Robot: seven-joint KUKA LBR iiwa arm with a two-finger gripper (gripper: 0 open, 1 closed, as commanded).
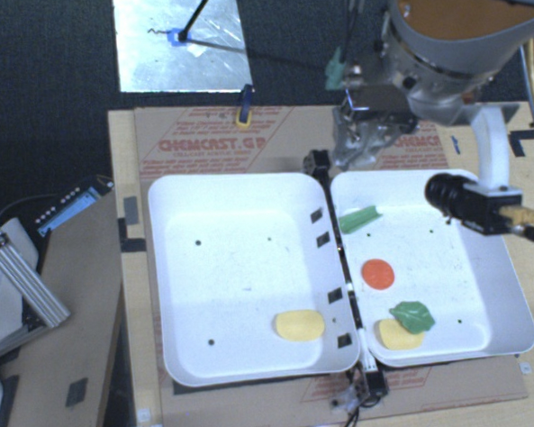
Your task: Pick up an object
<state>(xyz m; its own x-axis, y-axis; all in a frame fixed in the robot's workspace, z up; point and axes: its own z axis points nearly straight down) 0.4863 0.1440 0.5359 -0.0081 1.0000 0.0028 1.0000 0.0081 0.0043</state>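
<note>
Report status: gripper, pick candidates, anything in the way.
Gripper high above the bins' far edge, nothing visibly held. Right bin: green strip, orange disc, green piece overlapping yellow piece. Left bin: yellow lump.

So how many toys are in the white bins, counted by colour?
Yellow: 2, one in the left bin, one in the right bin
Green: 2, a long piece and a leafy piece
Orange-red: 1, a round disc
Total: 5

Two white bins [238, 187] were seen on a tan board [204, 135] printed in red. A yellow piece [299, 325] was seen at 6 o'clock in the left bin. In the right, a green strip [358, 219], an orange disc [377, 273] and a green leaf [411, 316] over a yellow piece [394, 337] were seen.
</note>
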